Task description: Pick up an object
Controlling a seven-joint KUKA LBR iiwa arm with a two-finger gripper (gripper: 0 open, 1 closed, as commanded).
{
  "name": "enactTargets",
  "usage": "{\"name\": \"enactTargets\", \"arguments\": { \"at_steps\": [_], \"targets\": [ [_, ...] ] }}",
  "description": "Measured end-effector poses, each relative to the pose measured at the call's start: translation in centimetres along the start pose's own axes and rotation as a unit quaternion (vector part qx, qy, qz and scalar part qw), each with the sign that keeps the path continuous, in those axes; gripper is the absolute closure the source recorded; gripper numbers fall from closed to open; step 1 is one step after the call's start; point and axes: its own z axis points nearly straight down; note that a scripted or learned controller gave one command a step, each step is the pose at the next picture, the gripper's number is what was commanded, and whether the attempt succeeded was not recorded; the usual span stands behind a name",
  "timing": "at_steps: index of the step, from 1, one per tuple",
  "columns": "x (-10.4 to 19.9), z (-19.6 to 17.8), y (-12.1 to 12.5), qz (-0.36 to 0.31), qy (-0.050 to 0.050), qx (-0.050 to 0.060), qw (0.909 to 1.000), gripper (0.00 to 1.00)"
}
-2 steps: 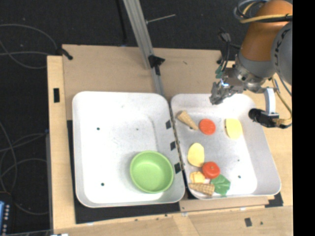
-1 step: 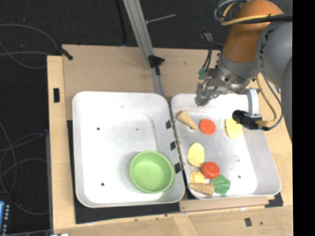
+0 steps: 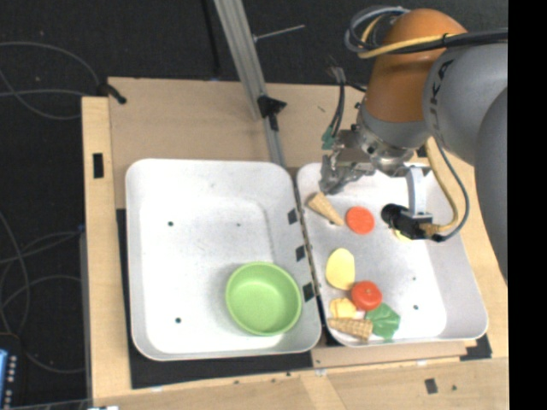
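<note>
One tool (image 3: 335,178) is mine, hanging at the right bin's (image 3: 457,301) far left corner; whether it is open I cannot tell. Just below lies a tan cone (image 3: 325,209), an orange disc (image 3: 360,220) beside it. A green bowl (image 3: 262,298) sits in the left bin (image 3: 171,229).

Arm (image 3: 479,84): grey rounded casing, smooth, with a glossy orange band (image 3: 408,62) above the wrist. Thin grey and dark cables (image 3: 376,28) loop over the top of the orange section. Below it, a silver metallic wrist flange (image 3: 385,148). A black hose (image 3: 453,195) curves down the side to a small black fitting (image 3: 402,219).
</note>
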Motion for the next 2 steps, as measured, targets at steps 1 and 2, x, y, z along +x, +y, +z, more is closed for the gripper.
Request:
{"name": "enactTargets", "arguments": {
  "at_steps": [1,2],
  "targets": [
    [5.9,-0.8,-1.8,-0.001,0.001,0.0,1.0,1.0],
    [10.9,-1.7,-3.5,-0.002,0.001,0.0,1.0,1.0]
  ]
}}
